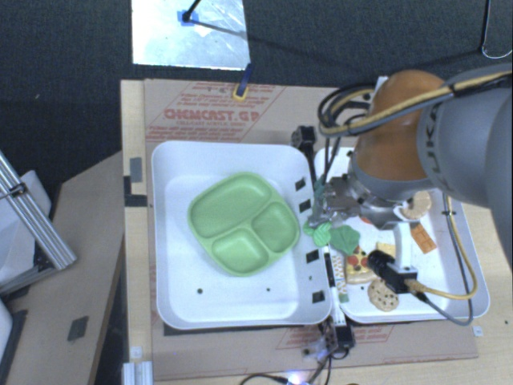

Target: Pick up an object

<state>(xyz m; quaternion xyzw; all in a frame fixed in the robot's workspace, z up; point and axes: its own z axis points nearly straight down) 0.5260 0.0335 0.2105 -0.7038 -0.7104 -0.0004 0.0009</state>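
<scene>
Camera view: green toy [340,237] lies just beneath the end effector [327,215], whose opening cannot be told.

Open floor around green tray [243,223] (right bin [473,283] toy-crowded)

My arm [473,127] is a fat grey tube with dark lettering on its side. An orange band [401,123], rounded like a dome, caps the wrist end. Below it I see a grey metal collar. Black and yellow cables [353,107] loop off the wrist, and another yellow cable [461,247] trails down.
</scene>
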